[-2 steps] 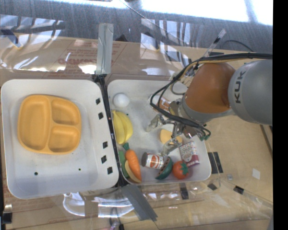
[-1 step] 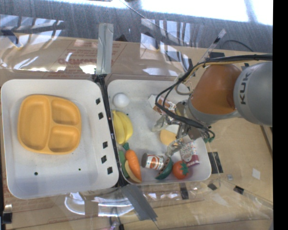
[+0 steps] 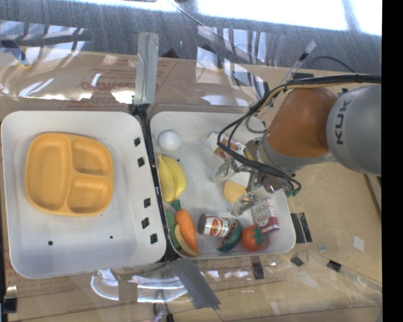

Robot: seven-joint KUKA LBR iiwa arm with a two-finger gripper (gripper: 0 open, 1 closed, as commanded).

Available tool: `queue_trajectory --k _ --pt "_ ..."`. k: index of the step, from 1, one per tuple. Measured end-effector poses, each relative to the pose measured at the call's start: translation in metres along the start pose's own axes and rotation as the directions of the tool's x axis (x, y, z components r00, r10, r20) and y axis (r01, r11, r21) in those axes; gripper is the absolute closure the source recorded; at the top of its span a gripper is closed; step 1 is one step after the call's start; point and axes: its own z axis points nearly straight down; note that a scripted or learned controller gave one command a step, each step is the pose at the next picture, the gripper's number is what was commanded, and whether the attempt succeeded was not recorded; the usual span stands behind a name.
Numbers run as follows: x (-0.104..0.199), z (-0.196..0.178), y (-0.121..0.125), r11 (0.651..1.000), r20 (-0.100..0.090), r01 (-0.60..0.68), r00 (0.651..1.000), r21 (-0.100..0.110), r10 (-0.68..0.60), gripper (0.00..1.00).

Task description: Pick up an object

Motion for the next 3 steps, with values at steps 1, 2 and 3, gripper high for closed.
queue_trajectory --k 1,2,3 --pt "0.048 -0.023 0.015 0.890 -0.001 0.456 0.890 -0.003 -0.456 0.00" --pt "0.039 -0.001 0.101 0.862 -0.001 0.507 0.862 0.001 -0.507 0.00" --pt "-0.004 0.000 0.097 0.935 -0.012 0.353 0.935 0.003 -0.353 0.00"
